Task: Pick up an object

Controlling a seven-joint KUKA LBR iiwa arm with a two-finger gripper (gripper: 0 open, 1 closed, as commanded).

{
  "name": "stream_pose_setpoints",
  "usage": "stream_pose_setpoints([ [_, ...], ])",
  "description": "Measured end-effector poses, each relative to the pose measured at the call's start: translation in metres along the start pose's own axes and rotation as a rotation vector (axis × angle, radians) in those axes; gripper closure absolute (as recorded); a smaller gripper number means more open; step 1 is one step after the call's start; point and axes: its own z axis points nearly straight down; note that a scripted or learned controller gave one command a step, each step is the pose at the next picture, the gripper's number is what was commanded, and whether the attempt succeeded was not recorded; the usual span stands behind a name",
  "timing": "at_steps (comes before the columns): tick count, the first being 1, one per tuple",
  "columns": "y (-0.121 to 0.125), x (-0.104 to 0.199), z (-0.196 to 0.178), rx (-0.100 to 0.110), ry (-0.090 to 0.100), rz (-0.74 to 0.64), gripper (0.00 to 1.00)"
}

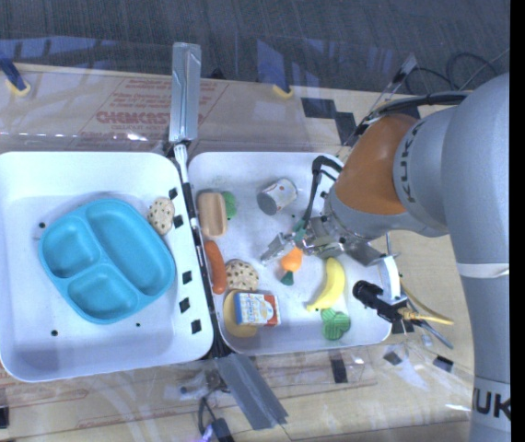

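A grey KUKA arm reaches into the right bin (244,168) from the right, its gripper (292,244) low over the toys in the middle of the bin. Whether it is open or closed cannot be made out under the wrist, and no object can be seen in its hold.

The nearest candidate is the toy carrot (290,262), just below the gripper tip and possibly touching it; a banana (328,285) lies just beside it to the right. A clean grasp likely calls for centring over the carrot alone and coming straight down, so the banana is not nudged or caught along with it.

Also in the right bin: a small metal cup (278,195) on its side near the top, a hot dog bun (212,214) with a green piece (229,203) against it, a sausage (215,263), a cookie (241,273), a yellow juice box (251,309) at the lower edge, and a green toy (335,324) below the banana.

The left bin (23,339) holds a blue divided plate (106,260), its compartments bare, with a second cookie (161,215) just beside it near the divider.
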Motion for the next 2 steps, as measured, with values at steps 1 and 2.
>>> stream_pose_setpoints([
  [1, 0.000, -0.001, -0.010, 0.000, -0.002, -0.003, 1.00],
  [2, -0.031, 0.026, 0.001, 0.001, -0.002, 0.012, 1.00],
])
